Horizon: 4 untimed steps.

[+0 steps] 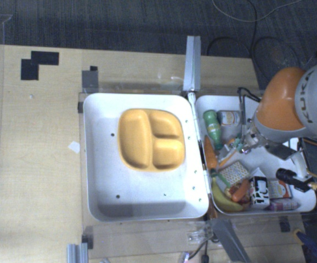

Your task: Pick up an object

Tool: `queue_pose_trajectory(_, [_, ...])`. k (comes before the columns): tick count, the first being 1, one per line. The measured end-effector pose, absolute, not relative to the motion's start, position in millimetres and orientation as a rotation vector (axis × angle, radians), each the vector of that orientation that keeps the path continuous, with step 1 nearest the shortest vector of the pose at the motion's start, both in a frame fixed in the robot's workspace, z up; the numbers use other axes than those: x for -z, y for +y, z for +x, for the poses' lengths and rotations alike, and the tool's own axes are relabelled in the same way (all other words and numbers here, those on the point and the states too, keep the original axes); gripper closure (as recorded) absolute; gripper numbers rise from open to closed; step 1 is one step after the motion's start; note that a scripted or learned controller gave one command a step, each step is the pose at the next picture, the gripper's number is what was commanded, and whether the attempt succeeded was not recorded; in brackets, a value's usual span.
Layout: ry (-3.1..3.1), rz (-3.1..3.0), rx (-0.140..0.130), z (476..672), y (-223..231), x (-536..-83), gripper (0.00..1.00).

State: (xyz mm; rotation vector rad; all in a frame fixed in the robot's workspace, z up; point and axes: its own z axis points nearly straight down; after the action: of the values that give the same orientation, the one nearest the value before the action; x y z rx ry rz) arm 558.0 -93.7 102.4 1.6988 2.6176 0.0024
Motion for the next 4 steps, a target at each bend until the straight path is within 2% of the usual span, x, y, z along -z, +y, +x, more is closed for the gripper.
queue_pose_trajectory(1, [2.603, 1.743, -0.01, 575.5, -109, -89, 0.0])
queue_pose_trajectory(2, [2.471, 1.927, -0.007, 632.1, -147, -116, 0.0])
queue_pose_trajectory(3, [2.633, 1.695, -0.009, 614.3, -100, -89, 0.0])
queue_pose_trajectory(4, [2.538, 1.832, -0.011, 568.4, -116, -90, 0.0])
